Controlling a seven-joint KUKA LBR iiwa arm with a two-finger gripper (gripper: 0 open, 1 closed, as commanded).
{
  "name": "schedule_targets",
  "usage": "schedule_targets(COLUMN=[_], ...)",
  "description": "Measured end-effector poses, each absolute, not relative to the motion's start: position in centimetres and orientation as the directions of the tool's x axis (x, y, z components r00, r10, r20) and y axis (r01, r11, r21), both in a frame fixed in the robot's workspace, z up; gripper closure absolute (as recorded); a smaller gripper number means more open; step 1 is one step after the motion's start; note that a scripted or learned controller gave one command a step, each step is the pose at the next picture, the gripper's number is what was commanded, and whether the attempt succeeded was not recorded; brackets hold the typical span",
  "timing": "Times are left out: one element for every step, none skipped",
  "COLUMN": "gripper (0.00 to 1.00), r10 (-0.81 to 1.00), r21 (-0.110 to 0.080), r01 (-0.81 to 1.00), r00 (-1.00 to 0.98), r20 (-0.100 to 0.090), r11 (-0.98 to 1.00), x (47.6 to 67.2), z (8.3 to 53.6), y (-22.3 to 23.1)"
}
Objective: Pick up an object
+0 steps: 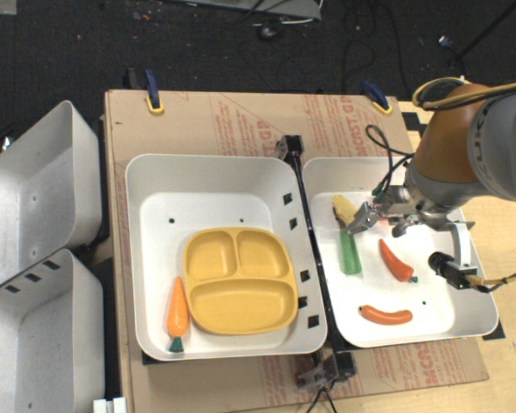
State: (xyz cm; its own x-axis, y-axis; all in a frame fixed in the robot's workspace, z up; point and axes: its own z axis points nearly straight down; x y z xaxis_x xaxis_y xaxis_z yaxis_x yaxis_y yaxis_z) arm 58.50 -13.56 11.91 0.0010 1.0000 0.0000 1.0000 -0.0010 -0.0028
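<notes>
In the right bin (473, 321) lie several toy foods. A pale yellow piece (344, 206) sits near its back left. A green stick (351, 254) lies just below that. A red pepper-like piece (396, 261) is in the middle, and an orange-red sausage (386, 315) is near the front. My gripper (364, 219) hangs low over the bin's back left, right at the yellow piece's front-right edge and above the green stick's top end. Whether it touches the yellow piece is unclear.
The left bin (155, 188) holds a yellow divided plate (239, 280) and an orange carrot (178, 308) along its left side. A black divider (305, 222) runs between the bins. The arm's grey-and-orange body (464, 149) overhangs the right bin's back right.
</notes>
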Motion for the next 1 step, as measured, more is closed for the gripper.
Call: schedule_targets(gripper=[1.0], r10=[1.0], r21=[0.001], r01=[1.0], r00=[0.001], r20=[0.0], r11=[-0.001], x=[58.57], z=[13.2], y=[-13.54])
